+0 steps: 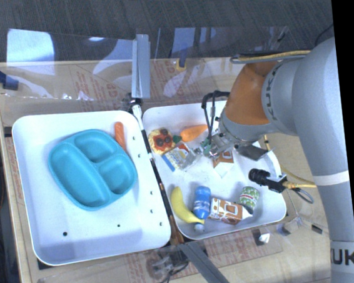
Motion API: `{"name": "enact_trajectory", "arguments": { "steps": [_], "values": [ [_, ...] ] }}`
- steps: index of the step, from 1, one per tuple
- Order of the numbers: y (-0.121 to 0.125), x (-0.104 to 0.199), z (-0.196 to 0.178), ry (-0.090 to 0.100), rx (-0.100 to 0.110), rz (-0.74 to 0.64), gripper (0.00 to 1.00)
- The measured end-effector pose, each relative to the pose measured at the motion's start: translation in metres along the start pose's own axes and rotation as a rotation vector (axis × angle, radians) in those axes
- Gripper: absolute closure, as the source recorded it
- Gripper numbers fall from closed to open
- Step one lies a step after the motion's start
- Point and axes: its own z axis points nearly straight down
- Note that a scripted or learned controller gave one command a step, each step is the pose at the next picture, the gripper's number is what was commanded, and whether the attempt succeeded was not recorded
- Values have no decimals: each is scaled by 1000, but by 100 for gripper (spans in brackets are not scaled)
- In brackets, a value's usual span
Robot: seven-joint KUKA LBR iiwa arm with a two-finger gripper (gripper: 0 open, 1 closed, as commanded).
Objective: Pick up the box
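Gripper (214, 147) reaching into the right bin (274, 212) near its far middle.
Whether it is gripping anything, I cannot tell; the box (226, 210) is lying near the front edge, between bottle (201, 202) and can (249, 197); it should be approaching from straight above, avoiding both.

Dark carpet floor (88, 12) surrounds a wooden bench (64, 87).

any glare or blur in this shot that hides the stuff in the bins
Camera view: pale reflections streak the clear panel behind the bins, not the bins themselves; the blue divided tray in the left bin is evenly lit with a soft sheen; the right bin's small items look slightly soft, and the gripper area is too small and blurred to resolve.
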Motion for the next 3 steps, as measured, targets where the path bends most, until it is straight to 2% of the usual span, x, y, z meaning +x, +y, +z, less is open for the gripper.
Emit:
{"name": "enact_trajectory", "arguments": {
  "steps": [1,2,3],
  "values": [
    [33,15,-1,-1,-2,-54,0],
    [-28,64,1,2,1,-208,0],
    [43,63,-40,-1,-1,-205,0]
  ]
}}
